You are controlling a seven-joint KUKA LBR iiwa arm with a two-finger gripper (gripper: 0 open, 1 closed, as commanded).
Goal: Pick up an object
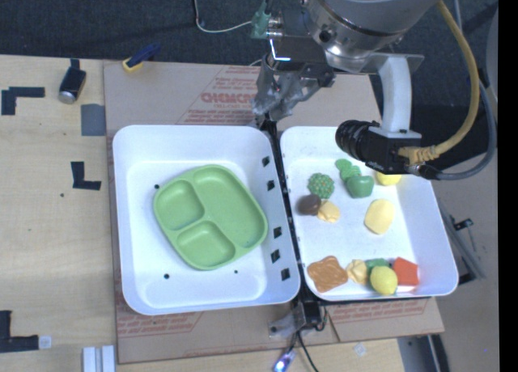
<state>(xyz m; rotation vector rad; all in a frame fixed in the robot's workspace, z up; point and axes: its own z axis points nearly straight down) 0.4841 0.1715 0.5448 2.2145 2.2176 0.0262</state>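
Hand point(271, 112) above bins' shared rim point(279, 176).

Wooden bench point(48, 225) under a cardboard sheet point(218, 95), two white bins point(129, 200) side by side.

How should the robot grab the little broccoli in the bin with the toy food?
Come straight down on the broccoli and pinch its bumpy round head across the far-near sides. The brown piece and a yellow piece crowd its near side, so the hand's grip should probably stay high.
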